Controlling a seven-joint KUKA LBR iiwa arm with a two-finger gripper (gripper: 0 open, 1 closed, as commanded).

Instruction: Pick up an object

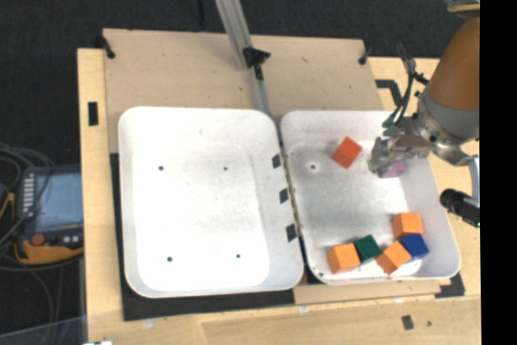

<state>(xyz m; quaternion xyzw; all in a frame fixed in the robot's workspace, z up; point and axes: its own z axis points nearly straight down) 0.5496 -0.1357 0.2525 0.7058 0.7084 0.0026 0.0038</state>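
Overhead, the camera view shows two shallow white bins side by side on a wooden bench. The left bin (198, 202) has smooth, rounded corners and a few dark dots on its floor. The right bin (323, 198) holds small cubes: four orange ones, one blue and one dark green. One orange cube (347, 152) lies apart near the bin's far side. The other orange cubes (342, 257) (395, 256) (407, 224) cluster at the near right corner with the blue cube (414, 245) and the green cube (367, 247). A pale purple object (394, 168) shows just under the gripper (385, 157), which is low over the bin; whether it grips the object cannot be told.
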